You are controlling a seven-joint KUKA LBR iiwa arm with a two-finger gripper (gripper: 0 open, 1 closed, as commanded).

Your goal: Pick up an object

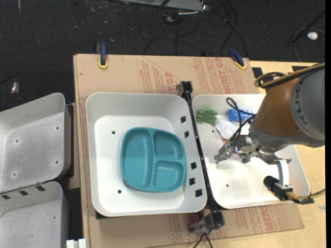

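Observation:
In the right bin (pixel 243 190), a green toy (pixel 206 115) lies at the far left corner. Beside it sit a blue object (pixel 236 115) and a white crumpled object (pixel 226 127), both partly under the arm. My gripper (pixel 233 156) hangs low over the bin's middle, just in front of the white object. Its fingers (pixel 222 156) are spread open with bare bin floor between them. The arm's bulk hides the right part of the bin.
The left bin (pixel 103 138) holds a teal divided plate (pixel 153 159) at its centre. A black divider strip (pixel 195 143) runs between the bins. White trays (pixel 31 138) stand off the bench at the left.

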